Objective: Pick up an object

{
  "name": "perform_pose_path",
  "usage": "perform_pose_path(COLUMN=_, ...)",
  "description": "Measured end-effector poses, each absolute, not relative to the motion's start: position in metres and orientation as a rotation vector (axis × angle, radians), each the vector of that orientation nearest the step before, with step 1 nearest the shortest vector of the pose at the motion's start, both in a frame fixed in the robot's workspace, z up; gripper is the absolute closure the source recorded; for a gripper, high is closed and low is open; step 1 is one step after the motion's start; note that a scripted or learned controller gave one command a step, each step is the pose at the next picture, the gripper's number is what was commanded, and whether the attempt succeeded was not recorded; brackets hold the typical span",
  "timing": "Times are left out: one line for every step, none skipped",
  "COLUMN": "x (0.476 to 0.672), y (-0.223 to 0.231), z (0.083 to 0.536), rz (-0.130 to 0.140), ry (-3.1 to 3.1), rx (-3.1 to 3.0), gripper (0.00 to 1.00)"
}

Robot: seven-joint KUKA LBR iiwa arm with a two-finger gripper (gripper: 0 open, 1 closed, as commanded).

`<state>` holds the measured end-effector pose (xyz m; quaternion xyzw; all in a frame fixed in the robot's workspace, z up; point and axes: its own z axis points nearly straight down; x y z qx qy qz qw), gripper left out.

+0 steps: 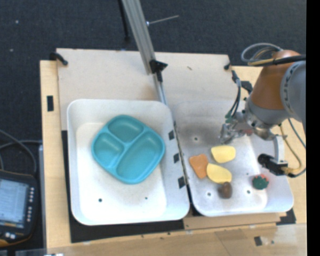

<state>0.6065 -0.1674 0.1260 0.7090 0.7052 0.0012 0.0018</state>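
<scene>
1. While the gripper [230, 131] is hanging over the right bin [202, 122], near the middle of its far half, nothing is showing between its tips, so I am judging the pick as not yet made.
2. Whether the jaws are standing apart or together I cannot tell; the tool is reading as a small dark cluster from this height.
3. Candidate objects are all lying in the near half of the right bin: a pale yellow piece [223, 153] just nearside of the gripper, a second yellow piece [218, 173] touching or nearly touching an orange piece [199, 165] towards the bin's left edge, a small brown lump [225, 190] close to the near edge, and a green item [260, 182] towards the near right corner.
4. Sitting in the left bin [80, 116], well apart from the arm [274, 92], is a blue divided plate [128, 148].
5. Descending, closing on one piece and lifting it are all remaining, by my reckoning; the pale yellow piece is looking the nearest.
6. No brand, label or writing is coming through legibly anywhere on the bench [106, 73] or the objects.
</scene>
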Motion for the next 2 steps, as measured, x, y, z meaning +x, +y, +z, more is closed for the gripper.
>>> perform_pose_path(x=0.613, y=-0.176, z=0.186, rz=0.006, ry=2.212, rx=2.222, gripper=1.00)
perform_pose_path(x=0.611, y=-0.183, z=0.250, rz=0.007, ry=2.212, rx=2.219, gripper=1.00)
